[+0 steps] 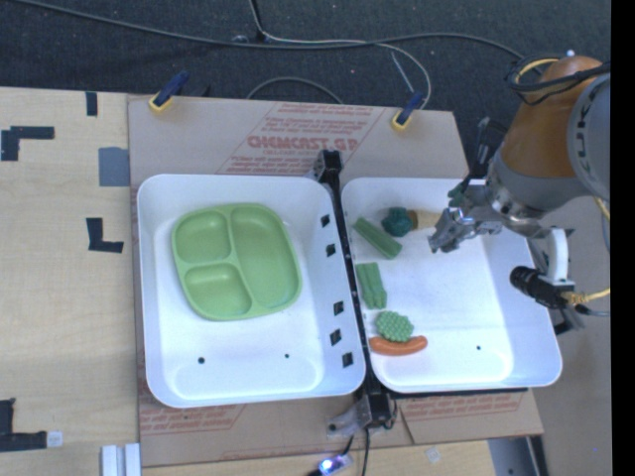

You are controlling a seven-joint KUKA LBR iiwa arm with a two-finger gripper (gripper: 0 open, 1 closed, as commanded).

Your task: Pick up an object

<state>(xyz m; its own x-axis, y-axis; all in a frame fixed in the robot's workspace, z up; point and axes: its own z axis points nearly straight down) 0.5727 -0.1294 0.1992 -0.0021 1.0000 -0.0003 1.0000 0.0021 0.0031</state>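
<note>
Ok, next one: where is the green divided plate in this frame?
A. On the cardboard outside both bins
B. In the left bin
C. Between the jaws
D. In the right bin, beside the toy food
B: the green divided plate lies flat in the left bin, while the toy food pieces sit in the right bin.

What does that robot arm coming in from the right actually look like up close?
The arm is bulky and rounded: an orange band sits over a grey wrist section. A yellow cable loops over its top. At its end is a small dark metal gripper, and a black cylindrical part sticks out below, beside a white bracket.
</note>
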